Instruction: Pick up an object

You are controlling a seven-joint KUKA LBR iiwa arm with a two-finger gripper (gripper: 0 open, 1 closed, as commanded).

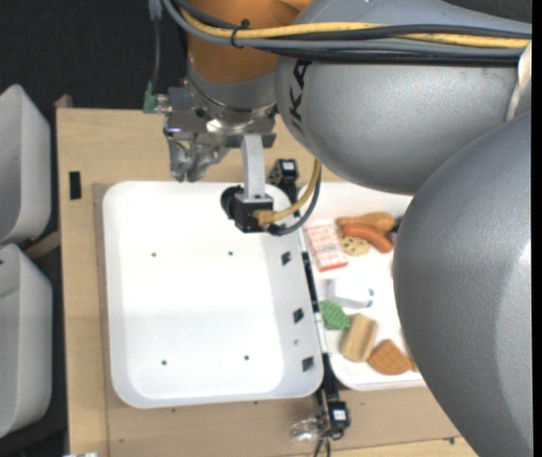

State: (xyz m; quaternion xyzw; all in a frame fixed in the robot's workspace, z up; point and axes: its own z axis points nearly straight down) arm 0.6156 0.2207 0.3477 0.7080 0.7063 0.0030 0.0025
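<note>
My gripper [190,167] hangs below the orange wrist band, over the far rim of the left white bin [128,284], with nothing visible in it. The objects lie in the right bin [385,385], partly hidden by the grey arm: an orange-red sausage [370,229], a pink patterned packet [325,247], a small cookie [353,247], a green piece [335,318], a tan block [358,339] and an orange wedge [390,358]. The gripper is well left of and behind them all.
A white bar with a black end [248,208] hangs from the wrist over the left bin's far right corner. Black clips [301,314] line the divide between the bins. The wooden bench [85,350] borders the bins.
</note>
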